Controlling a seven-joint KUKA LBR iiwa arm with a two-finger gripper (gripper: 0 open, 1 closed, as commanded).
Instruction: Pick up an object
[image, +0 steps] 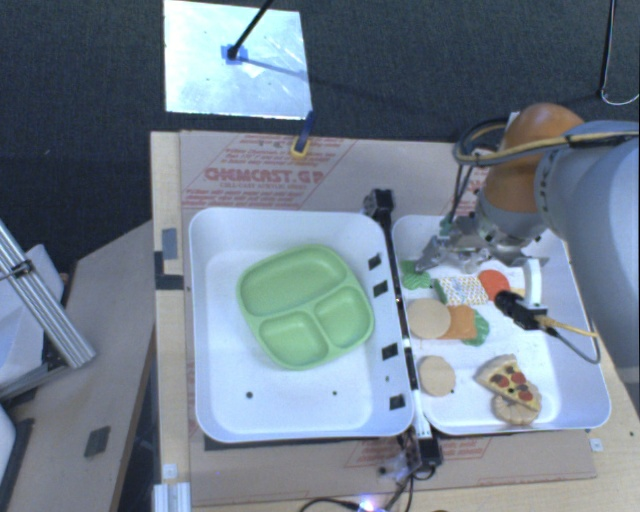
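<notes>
The fingers hang low over the right white bin, probably to reach the green toy-food piece; whether they are clenched cannot be told.

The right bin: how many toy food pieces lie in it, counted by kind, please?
Round tan discs: 2
Pizza slice: 1
Patterned cracker: 1
Orange-and-green piece: 1
Red-orange piece: 1
Green piece: 1
Total: 7
</notes>
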